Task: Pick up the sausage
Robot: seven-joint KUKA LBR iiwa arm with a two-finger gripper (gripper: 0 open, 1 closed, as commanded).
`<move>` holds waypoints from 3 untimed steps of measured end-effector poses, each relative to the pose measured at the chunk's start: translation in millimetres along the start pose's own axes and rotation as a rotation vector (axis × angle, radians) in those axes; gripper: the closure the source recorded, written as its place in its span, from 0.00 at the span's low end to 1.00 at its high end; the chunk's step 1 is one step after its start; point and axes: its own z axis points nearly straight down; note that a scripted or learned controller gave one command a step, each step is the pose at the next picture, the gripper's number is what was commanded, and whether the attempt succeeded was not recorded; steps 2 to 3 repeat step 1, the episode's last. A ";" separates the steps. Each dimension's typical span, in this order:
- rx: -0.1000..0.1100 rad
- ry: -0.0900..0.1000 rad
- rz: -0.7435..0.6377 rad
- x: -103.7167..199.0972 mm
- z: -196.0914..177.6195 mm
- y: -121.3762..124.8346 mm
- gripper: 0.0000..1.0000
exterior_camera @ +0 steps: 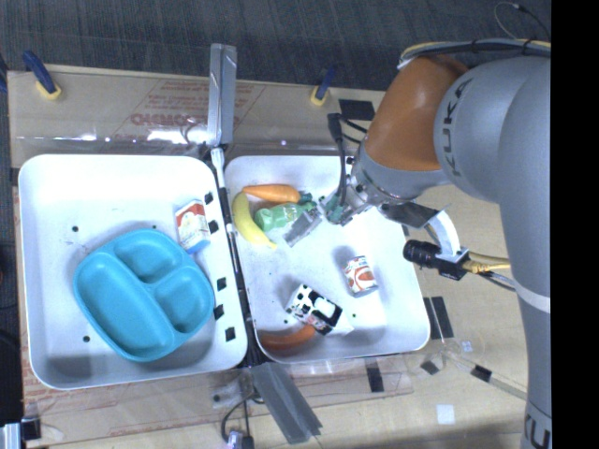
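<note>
The gripper [323, 209], whose grip I cannot tell, hovers by the green bottle [279, 217], so it may miss the sausage [285, 337].

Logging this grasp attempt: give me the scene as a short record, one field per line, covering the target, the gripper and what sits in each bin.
target: sausage, reddish brown, at the near edge of the right bin, partly under a black and white toy
gripper: gripper low over the far part of the right bin, beside the green item, apart from the sausage
right bin, other items: carrot, banana, small can
left bin: left bin holds a blue divided plate and a small carton
</note>
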 end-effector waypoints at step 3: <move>0.002 0.002 -0.198 22.0 63.7 -81.0 0.00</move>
